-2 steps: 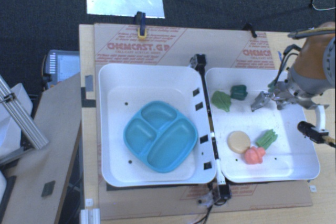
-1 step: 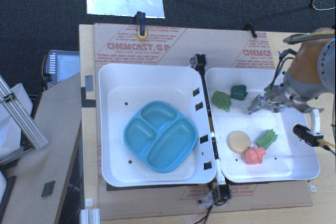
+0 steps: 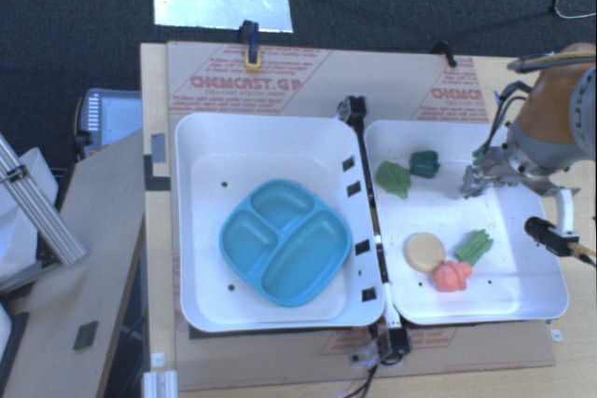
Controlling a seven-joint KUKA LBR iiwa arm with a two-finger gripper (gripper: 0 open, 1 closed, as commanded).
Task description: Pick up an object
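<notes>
Overhead, the gripper [image 3: 469, 186] hangs over the right bin [image 3: 522, 303], its grasp impossible to judge. Below it lie a dark green pepper [image 3: 424, 163], light green vegetable [image 3: 393, 179], tan disc [image 3: 424, 251], pink toy [image 3: 451, 276]. A blue tray [image 3: 284, 242] sits in the left bin [image 3: 210, 200].

- I see open floor mid right bin [image 3: 522, 298], between peppers [image 3: 410, 171] above and cookie [image 3: 424, 251], beans [image 3: 474, 246] below.
- Plate [image 3: 284, 240] crowds the left bin [image 3: 201, 200].
</notes>
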